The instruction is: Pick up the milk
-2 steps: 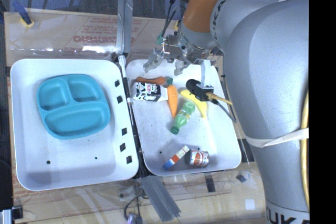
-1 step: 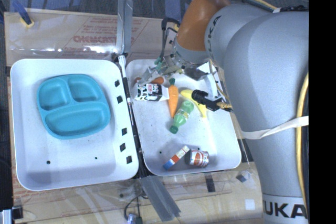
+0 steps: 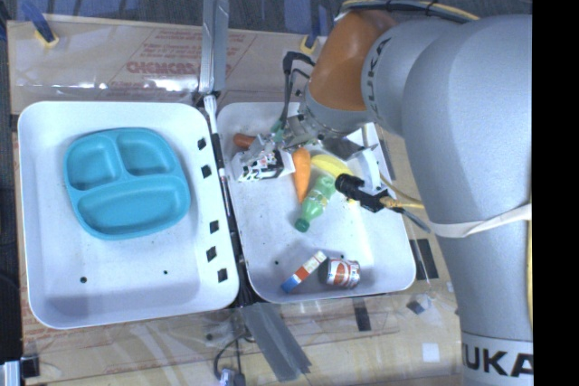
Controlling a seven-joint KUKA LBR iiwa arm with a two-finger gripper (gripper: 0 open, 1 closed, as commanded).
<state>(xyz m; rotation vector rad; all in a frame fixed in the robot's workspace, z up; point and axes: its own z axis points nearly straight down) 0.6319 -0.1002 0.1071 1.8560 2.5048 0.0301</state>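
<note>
Gripper (image 3: 276,140) over milk (image 3: 259,164) near right bin (image 3: 271,285) left wall, grip state unclear, carrot (image 3: 301,174) just beside, bare floor below

Glossy blue plastic tray (image 3: 127,178)

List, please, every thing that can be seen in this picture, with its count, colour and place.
Bins: two, white, side by side on the bench.
Divided plate: one, blue, in the left bin.
Milk carton: one, white with black patches, upper left of the right bin.
Carrot: one, orange, beside the milk carton.
Bottle: one, green, middle of the right bin.
Banana: one, yellow, under the arm.
Can: one, red and silver, lower right bin.
Small carton: one, white, red and blue, beside the can.
Arm: one, grey with orange band, from the right.
Gripper: one, above the milk carton.
</note>
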